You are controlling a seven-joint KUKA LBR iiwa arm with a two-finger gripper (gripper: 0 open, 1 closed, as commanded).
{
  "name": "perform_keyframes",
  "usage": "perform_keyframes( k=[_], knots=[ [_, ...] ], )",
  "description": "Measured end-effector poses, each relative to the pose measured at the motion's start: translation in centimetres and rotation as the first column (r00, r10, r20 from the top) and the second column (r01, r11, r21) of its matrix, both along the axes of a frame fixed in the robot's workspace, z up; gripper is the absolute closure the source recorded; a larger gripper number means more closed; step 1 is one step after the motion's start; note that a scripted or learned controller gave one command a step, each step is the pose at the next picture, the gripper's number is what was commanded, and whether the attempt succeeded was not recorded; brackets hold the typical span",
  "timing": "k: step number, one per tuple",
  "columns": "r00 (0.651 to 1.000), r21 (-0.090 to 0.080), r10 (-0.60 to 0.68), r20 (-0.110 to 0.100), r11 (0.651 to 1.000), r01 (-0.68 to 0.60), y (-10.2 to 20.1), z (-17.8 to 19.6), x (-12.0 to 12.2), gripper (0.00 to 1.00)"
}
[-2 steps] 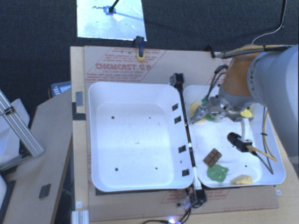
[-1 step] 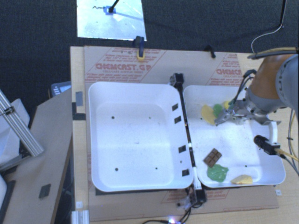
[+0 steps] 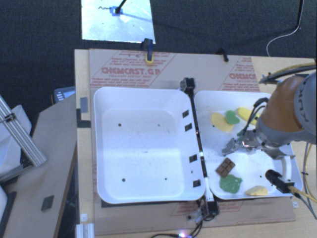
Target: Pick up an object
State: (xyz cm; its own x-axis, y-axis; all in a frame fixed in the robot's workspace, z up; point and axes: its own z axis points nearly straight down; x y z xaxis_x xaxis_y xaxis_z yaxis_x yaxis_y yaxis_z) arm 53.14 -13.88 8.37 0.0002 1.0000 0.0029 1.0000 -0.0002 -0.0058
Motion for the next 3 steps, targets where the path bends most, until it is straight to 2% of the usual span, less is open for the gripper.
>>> perform_keyframes(
  k=[1, 2, 3],
  knots=[
    [1.0, 0.001, 0.006, 0.001, 1.0, -0.006, 5.8, 0.0, -4.7, 0.0],
    [1.0, -0.002, 0.004, 0.009, 1.0, -0.003, 5.5, 1.1, -4.4, 1.0],
    [1.0, 0.003, 0.017, 0.018, 1.0, -0.017, 16.5, 10.6, -1.9, 1.0]
  ],
)
